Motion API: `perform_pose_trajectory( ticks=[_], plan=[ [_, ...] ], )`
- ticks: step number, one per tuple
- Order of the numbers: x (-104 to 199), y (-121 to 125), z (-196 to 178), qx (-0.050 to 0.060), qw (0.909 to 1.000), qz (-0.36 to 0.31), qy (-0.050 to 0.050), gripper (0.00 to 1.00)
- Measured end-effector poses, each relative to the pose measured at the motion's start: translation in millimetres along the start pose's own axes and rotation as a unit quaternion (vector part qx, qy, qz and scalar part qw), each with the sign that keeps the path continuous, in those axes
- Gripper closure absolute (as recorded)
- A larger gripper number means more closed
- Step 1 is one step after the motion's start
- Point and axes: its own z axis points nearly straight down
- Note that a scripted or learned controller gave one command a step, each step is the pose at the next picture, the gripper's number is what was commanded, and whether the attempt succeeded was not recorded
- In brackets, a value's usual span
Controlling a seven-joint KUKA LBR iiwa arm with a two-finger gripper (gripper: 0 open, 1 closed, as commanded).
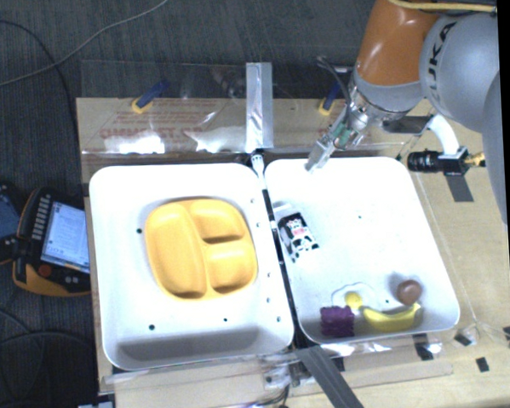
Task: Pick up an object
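In the right bin, a small black-and-white cow-patterned object lies near the left wall. At the bin's front lie a purple block, a yellow banana, a fried-egg toy and a brown round object. My gripper hangs over the back edge of the right bin, well above and behind all of these. Nothing is between its fingers, which look close together.
The left bin holds a yellow divided tray. A metal divider post stands behind the bins. A yellow handheld pendant lies on the floor to the left.
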Motion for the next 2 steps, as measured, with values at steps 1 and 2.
perform_pose_trajectory(
  ticks=[1,2],
  plan=[
    [51,38,46,0.000,0.9999,0.015,0.002,1.00],
    [144,-45,56,0.001,0.9935,0.114,0.003,1.00]
  ],
)
